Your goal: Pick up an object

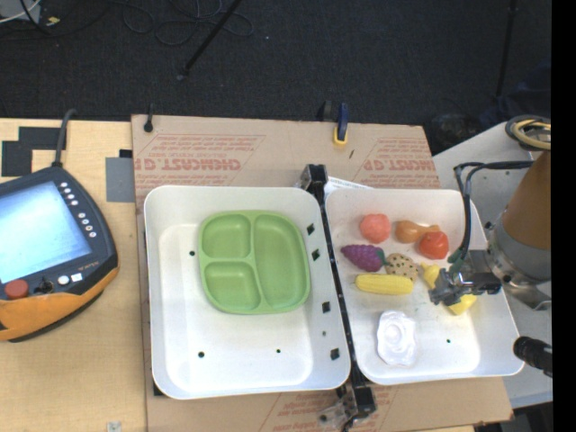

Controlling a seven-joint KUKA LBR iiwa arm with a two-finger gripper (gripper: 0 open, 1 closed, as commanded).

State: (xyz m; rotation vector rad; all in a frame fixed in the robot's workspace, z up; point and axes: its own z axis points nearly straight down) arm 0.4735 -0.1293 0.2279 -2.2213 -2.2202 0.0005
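I see the gripper low in the right bin, I cannot tell how it is set, a small yellow object touching it just beneath, corn cob and cookie beside, green divided plate in the left bin

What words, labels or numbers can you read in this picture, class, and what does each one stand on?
Red print on the cardboard sheet behind the bins: upside down and too blurred to read reliably.
Red print on the cardboard's front edge: too small to read.
Handheld control pendant: button markings and screen too blurred to read.
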